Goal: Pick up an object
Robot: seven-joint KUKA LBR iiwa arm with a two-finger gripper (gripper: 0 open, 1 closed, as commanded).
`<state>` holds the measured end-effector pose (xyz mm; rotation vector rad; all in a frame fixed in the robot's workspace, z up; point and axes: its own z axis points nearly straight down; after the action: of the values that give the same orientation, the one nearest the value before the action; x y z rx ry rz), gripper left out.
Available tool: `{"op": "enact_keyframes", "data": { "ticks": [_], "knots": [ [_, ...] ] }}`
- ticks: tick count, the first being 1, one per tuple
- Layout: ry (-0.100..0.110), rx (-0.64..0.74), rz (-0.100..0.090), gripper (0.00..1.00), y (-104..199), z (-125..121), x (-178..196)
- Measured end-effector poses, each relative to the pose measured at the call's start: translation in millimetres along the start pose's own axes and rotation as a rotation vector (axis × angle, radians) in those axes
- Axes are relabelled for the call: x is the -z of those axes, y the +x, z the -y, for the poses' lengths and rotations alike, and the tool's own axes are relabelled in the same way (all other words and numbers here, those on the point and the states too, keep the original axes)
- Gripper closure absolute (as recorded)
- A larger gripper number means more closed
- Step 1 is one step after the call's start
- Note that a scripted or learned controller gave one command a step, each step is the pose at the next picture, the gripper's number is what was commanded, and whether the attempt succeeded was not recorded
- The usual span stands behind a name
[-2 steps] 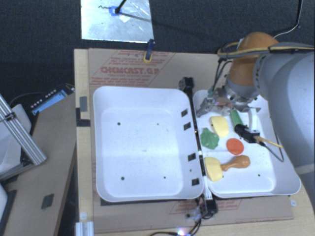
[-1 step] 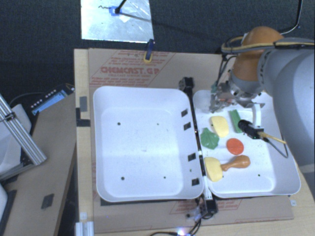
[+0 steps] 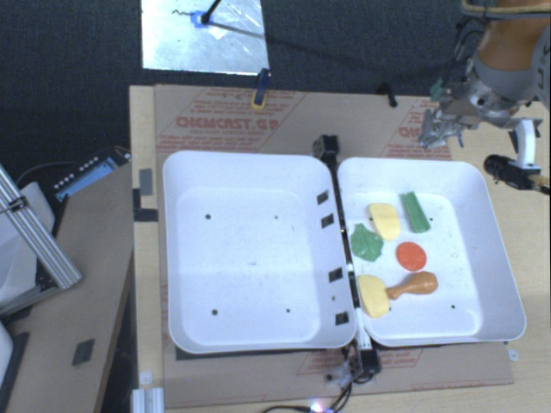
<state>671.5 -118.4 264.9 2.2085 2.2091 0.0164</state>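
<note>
The task is judged to be at its opening step, the approach: the gripper (image 3: 439, 127) is seen above the far right corner of the bench, beyond the far rim of the right bin (image 3: 495, 222), and nothing is seen between its fingers; how far the jaws stand apart cannot be told at this size. All the candidate objects are gathered in the right bin, toward its left half. Five are counted: one green stick (image 3: 415, 212) lying farthest, one pale yellow piece (image 3: 385, 220) just left of it, one dark green leafy piece (image 3: 366, 243) nearer the bin's left wall, one orange disc (image 3: 411, 255) to its right, and one yellow-and-brown piece (image 3: 392, 291) nearest the camera, whose brown handle points right. The pale yellow piece and the leafy piece appear to touch or nearly touch; the disc sits apart from its neighbours. Two bins are counted, the left bin (image 3: 185, 231) holding no objects. The next move is judged to call for the arm to be carried nearward and left over the right bin, lowered onto a single well-separated object.
</note>
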Motion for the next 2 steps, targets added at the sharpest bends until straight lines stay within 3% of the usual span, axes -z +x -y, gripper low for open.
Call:
{"op": "enact_keyframes", "data": {
  "ticks": [1, 2],
  "knots": [
    [0.025, 0.002, -0.007, 1.00, 31.6, 72.5, -30.1],
    [0.020, 0.006, -0.006, 1.00, 60.4, 74.0, -30.1]
  ]
}}
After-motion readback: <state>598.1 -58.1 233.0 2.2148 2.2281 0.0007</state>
